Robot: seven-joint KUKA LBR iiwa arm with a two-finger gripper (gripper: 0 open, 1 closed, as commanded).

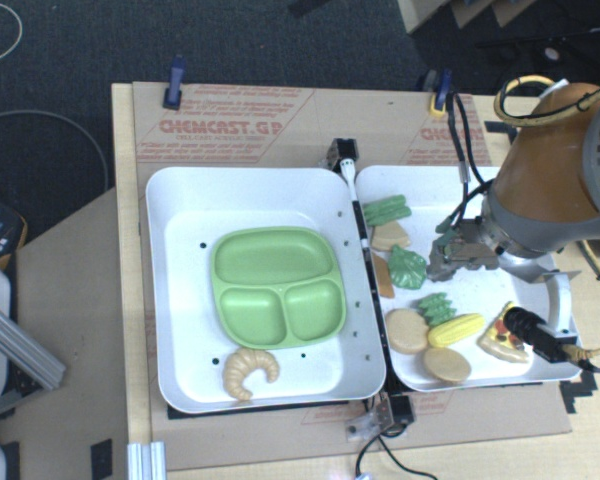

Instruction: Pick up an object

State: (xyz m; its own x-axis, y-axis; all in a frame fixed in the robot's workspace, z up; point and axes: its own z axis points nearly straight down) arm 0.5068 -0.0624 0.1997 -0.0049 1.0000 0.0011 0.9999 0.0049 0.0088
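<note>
- Sitting side by side on the bench are two white bins, the left bin (170,298) and the right bin (480,373).
- One green tray (278,285) with three sections and one croissant (250,371) are seen in the left bin.
- Toy foods are piled in the right bin: one yellow corn (454,329), one pizza slice (504,337), two round tan pieces (407,330) and several green pieces (408,265).
- "CHEMCAST" is printed in red on the brown board (220,126).
- One gripper (450,253) is seen low over the right bin, beside the green pieces; whether it is spread or pinched cannot be told.
</note>
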